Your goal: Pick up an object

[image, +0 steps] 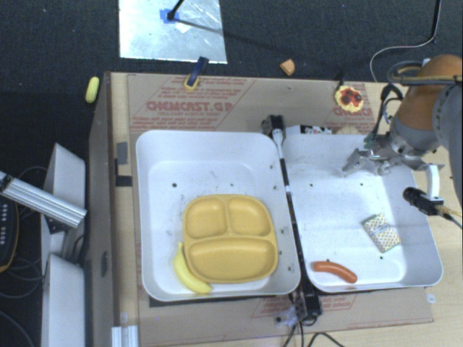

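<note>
**Hand poised over the right bin, objects scattered below**

Hand sits at the upper part of the right bin, its metal fingers spread apart with nothing between them; the grey arm with its orange band enters from the right edge.

Surroundings, largest first. Dark carpeted floor lies beyond the worktop, whose brown cardboard covering bears red printing that reads roughly "CHEMCAST GP"; smaller lines are illegible. A shiny sheet lies on the floor beyond the far edge. The left bin touches the right bin along a dark central seam.

Contents. A yellow divided plate with three compartments rests in the near half of the left bin, and a banana lies against its near-left edge. In the right bin, a small patterned packet lies near the right wall, well apart from the hand; an orange sausage-shaped object lies near the front wall.

Outside the bins: a small round red-and-yellow item on the cardboard, a yellow object and a small orange piece on the floor.
</note>
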`<state>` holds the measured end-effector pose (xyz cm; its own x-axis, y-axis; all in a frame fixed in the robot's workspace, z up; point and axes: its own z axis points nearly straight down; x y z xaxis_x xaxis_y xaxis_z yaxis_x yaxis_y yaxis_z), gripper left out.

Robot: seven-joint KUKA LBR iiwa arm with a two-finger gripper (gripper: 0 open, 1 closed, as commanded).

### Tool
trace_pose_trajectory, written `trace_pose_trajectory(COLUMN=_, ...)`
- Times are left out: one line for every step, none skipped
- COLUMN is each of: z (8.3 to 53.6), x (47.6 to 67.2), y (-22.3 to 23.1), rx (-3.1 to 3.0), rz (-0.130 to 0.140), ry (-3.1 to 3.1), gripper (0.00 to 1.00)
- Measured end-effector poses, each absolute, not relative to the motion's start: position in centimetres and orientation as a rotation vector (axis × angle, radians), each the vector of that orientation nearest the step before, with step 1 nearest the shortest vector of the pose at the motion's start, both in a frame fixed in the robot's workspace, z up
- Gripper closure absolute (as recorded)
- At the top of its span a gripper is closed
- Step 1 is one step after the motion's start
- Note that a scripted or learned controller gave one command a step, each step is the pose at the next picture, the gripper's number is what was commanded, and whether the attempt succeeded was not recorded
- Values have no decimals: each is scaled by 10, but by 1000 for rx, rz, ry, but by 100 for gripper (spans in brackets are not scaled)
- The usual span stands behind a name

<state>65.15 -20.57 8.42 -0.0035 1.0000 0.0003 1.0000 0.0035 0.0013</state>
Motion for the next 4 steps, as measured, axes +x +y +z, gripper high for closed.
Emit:
trace_pose_trajectory(z=120, x=588, y=-207, rx=2218, rz=2, ry=2220, gripper=0)
trace_pose_trajectory(z=84, x=531, y=-207, rx=2220, rz=0, ry=2222, gripper=0)
trace_pose_trajectory(z=95, x=532, y=-207, rx=2218, rz=3, ry=2221, gripper=100)
trace_pose_trajectory(z=180, x=589, y=-181, rx=2214, rz=5, ry=2223, gripper=100)
